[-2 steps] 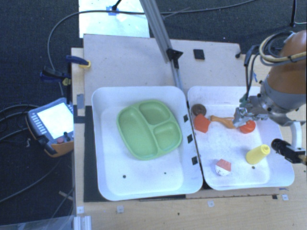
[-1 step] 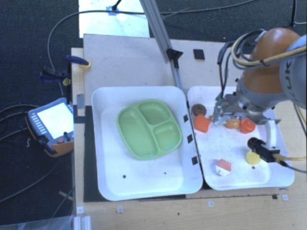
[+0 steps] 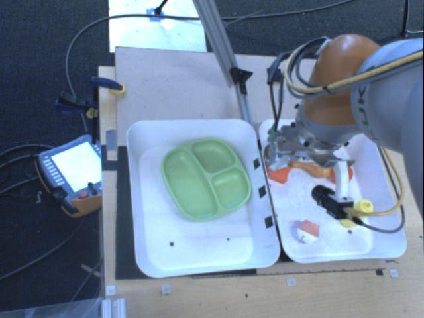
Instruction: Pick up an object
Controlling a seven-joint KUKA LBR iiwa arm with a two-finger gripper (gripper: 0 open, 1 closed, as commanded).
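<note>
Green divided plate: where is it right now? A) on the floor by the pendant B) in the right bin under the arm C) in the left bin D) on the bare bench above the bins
C: the green divided plate lies flat inside the left bin, while the arm's gripper is over the right bin.

My bench (image 3: 172, 85) bears two white bins side by side. The left bin (image 3: 152, 244) holds a green divided plate (image 3: 205, 177). Left of the bench, a pendant (image 3: 71, 172) with a lit screen lies on dark carpet (image 3: 40, 45) among cables; a blue clamp (image 3: 106, 85) grips the bench's far-left edge.
</note>
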